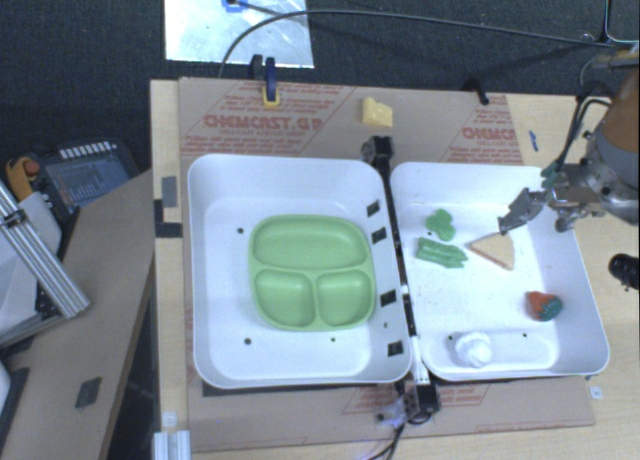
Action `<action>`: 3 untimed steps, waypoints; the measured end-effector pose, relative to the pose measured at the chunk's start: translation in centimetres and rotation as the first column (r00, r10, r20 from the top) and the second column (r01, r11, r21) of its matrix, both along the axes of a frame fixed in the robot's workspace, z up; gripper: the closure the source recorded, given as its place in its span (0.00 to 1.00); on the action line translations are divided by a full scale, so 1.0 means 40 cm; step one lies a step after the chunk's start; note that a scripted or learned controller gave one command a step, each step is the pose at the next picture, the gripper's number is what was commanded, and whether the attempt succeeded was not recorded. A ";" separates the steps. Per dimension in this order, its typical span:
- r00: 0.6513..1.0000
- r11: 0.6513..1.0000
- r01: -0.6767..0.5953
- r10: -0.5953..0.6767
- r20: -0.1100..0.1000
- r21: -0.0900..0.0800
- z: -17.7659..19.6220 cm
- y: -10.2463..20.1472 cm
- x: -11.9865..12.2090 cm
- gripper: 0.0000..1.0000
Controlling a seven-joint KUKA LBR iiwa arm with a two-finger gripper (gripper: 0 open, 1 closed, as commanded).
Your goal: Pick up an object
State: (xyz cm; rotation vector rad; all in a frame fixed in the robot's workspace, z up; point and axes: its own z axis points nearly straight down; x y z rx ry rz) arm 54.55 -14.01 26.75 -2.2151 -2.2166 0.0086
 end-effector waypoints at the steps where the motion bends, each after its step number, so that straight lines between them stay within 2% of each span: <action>1: 1.000 1.000 -0.003 0.003 0.012 -0.002 0.015 0.001 0.005 0.00; 2: 1.000 1.000 0.000 0.000 0.008 -0.001 -0.093 -0.002 0.019 0.00; 3: 1.000 1.000 0.000 0.000 0.008 -0.001 -0.249 -0.006 0.016 0.00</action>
